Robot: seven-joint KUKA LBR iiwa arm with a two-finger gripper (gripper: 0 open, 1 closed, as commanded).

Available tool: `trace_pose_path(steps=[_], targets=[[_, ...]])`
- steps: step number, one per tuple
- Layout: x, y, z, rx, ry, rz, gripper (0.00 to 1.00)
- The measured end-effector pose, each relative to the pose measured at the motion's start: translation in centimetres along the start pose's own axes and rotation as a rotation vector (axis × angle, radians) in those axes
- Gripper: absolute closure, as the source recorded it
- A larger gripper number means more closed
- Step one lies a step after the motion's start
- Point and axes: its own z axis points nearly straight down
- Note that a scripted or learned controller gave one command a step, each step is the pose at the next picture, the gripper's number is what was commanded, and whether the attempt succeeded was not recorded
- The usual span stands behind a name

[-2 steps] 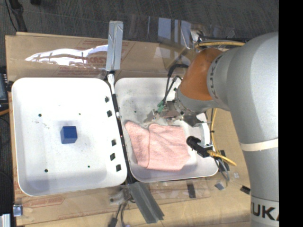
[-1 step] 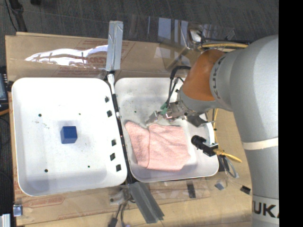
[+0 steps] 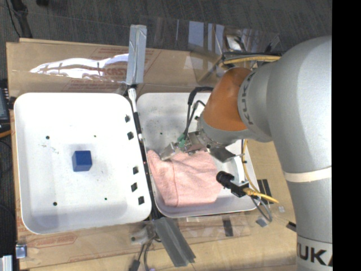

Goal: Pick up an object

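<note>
Nearest, along the bottom edge, the brown cardboard-covered counter (image 3: 67,241) carries two white bins side by side. Low in the right bin (image 3: 163,109) lies a crumpled pink cloth (image 3: 186,179), spread across the near half of the floor and reaching toward the wall it shares with the left bin (image 3: 34,151). At the cloth's far edge sit the jaws (image 3: 176,149), low over the fabric and seemingly touching it; whether they are spread or closed, or have pinched any cloth, cannot be told. Left, a small blue cube (image 3: 82,160) rests alone on the left bin's floor. Beyond, the grey arm (image 3: 293,106) with its orange band fills the right side.
</note>
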Motion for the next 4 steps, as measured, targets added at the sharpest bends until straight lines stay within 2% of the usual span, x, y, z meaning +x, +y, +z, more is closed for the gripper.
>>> trace_pose_path(steps=[1, 2, 3, 4], targets=[[-0.08, 0.01, -0.96, 0.001, 0.0, -0.003, 1.0], [-0.07, 0.01, -0.96, 0.001, 0.0, -0.004, 0.0], [-0.06, 0.05, -1.92, 0.003, 0.0, -0.008, 1.0], [-0.06, 0.05, -1.92, 0.003, 0.0, -0.008, 0.0]])
